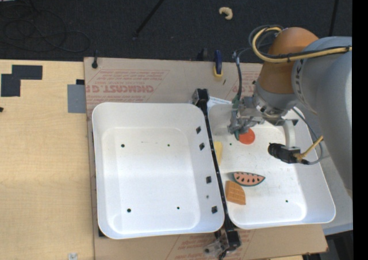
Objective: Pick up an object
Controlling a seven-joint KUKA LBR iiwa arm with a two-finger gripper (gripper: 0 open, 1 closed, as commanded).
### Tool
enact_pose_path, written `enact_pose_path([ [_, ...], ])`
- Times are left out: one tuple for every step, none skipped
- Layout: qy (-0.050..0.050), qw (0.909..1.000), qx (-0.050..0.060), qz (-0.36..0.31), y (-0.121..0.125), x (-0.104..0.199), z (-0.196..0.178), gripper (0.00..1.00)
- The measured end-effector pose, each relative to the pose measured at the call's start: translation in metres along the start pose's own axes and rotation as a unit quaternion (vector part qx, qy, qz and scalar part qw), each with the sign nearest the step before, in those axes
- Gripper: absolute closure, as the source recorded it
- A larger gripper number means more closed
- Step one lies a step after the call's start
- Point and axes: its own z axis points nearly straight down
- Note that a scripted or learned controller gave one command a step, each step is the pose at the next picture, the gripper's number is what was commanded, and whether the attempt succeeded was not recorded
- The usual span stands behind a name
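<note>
End effector (240, 128) low beside the red round piece (246, 137); its opening, you cannot tell. Piece looks light, rigid, slick: pinch across its edges.

arm (322, 75): smooth grey shell
wrist band (287, 60): rounded, orange
cables (261, 40): yellow and black loops
gripper (240, 125): grey metal, small

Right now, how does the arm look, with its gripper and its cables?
The arm is light grey and rounded, with an orange band above the wrist. A yellowish cable loops beside that band. The gripper is small, of grey metal, and thin dark wires run down to it.
</note>
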Motion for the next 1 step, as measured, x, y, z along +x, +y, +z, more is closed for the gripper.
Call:
enact_pose_path([
  [-0.001, 1.0000, -0.003, 0.001, 0.0009, -0.0254, -0.0315, 1.00],
])
